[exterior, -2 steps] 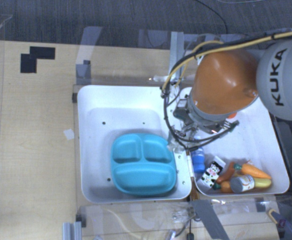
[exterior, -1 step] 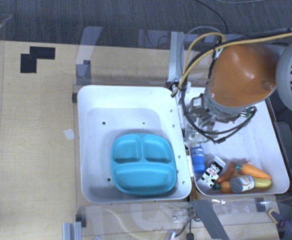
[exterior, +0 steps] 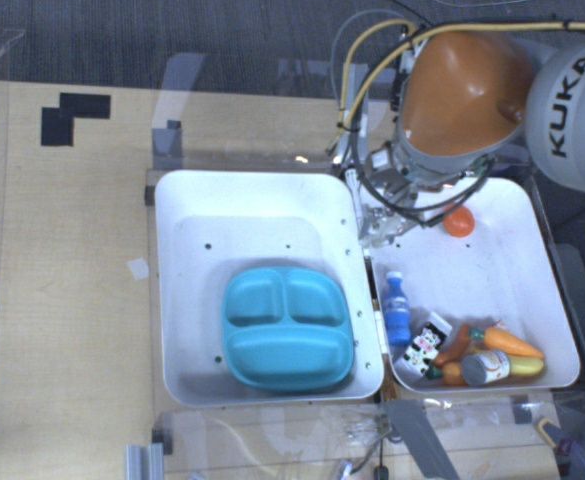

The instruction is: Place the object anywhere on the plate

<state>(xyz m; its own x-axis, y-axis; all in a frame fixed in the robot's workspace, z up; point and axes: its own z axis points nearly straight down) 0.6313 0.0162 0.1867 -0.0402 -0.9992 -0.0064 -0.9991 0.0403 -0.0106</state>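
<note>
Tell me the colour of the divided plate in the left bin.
Light blue plate; the camera view shows it best.

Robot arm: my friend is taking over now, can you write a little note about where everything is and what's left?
Hand: sits low over the right bin's upper left corner, under the orange wrist. I see nothing held.
Blue plate: in the left bin, three compartments, nothing on it.
Toys: blue bottle by the divider; a pile in the lower corner with a carrot and a can; a small orange piece near the hand.
Done: nothing placed.
Left: grab one toy, carry it over, set it on the plate.
</note>
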